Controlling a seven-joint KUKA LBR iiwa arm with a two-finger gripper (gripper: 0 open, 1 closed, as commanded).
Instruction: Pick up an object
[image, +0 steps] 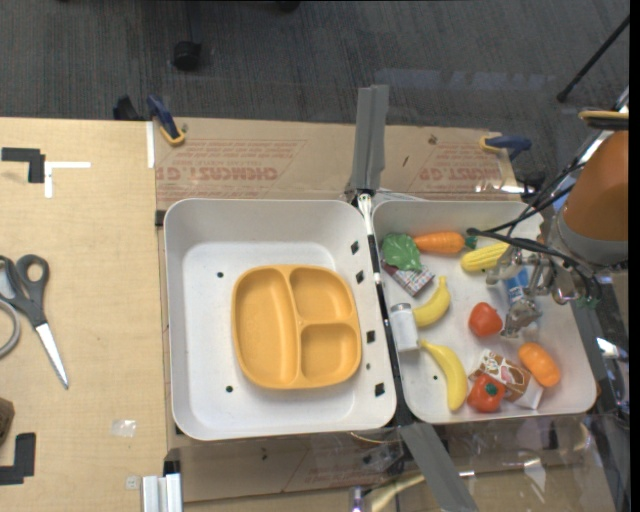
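My gripper (521, 312) hangs low over the right part of the right bin (575, 400), reaching in from the right. A red tomato (485, 319) lies just to its left, and an orange fruit (540, 364) sits just below it. A yellow corn cob (485, 257) and a carrot (440, 241) lie further back. A green vegetable (400, 250), two bananas (432, 303) (447, 372), a white bottle (402, 327), a red pepper (487, 393) and a printed packet (512, 373) fill the rest. Something blue (515, 290) shows at the gripper; I cannot tell whether it is held.
The left bin (190, 330) holds a yellow divided plate (297, 325). The two bins meet at a hinged rim (375, 300). Scissors (35, 310) lie on the wooden bench at the far left. Cables and the arm's orange band (600, 190) crowd the right edge.
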